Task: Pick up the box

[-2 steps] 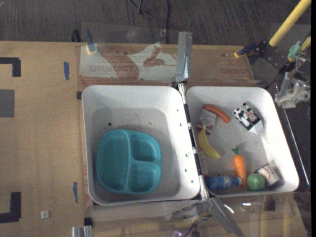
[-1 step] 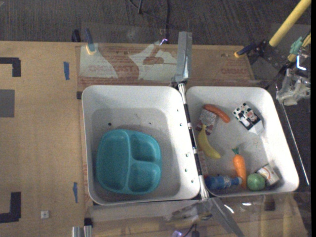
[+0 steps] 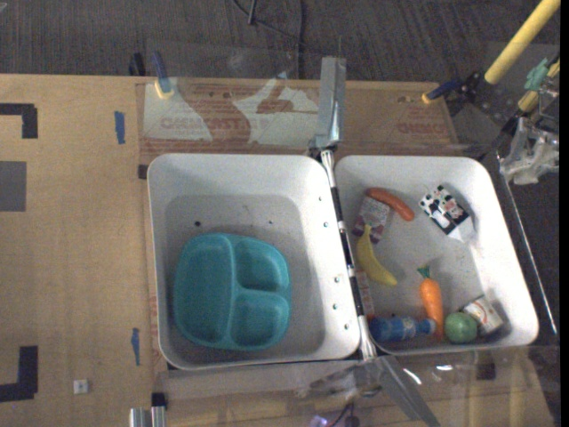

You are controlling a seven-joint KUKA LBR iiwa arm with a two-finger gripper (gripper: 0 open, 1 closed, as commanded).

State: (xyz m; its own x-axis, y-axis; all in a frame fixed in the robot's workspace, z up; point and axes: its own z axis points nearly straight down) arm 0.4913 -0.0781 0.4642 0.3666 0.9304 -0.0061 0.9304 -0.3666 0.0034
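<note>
The counter (image 3: 71, 265) carries two white bins side by side. The left bin (image 3: 169, 181) holds a teal divided plate (image 3: 231, 290), which plays no part in the task. The right bin (image 3: 520, 314) holds everything else. A banana (image 3: 374, 262) lies at about 9 o'clock in it and a carrot (image 3: 431, 299) near 6. A blue bottle (image 3: 401, 329) lies along the near wall at 7, with a green fruit (image 3: 460, 327) and a small can (image 3: 485, 313) at 5. A red sausage (image 3: 391, 203) lies over a small packet (image 3: 374, 217) at 11.

The box (image 3: 444, 209), small with black-and-white patches, lies at about 1 o'clock in the right bin, turned at a diagonal. It is close to the far right slope of the wall and apart from the sausage at its 9 o'clock.

What looks like the gripper (image 3: 531, 154) sits outside the bin rim, at roughly 2 o'clock from the box. It is too blurred at the frame's side to tell whether it is open or closed, and nothing is seen in it.

The task looks to be at its very start, with the approach not yet made. The next move likely calls for swinging toward 8 o'clock over the rim and lining up with the box's diagonal. The descent should mind the sloped wall beside it.
</note>
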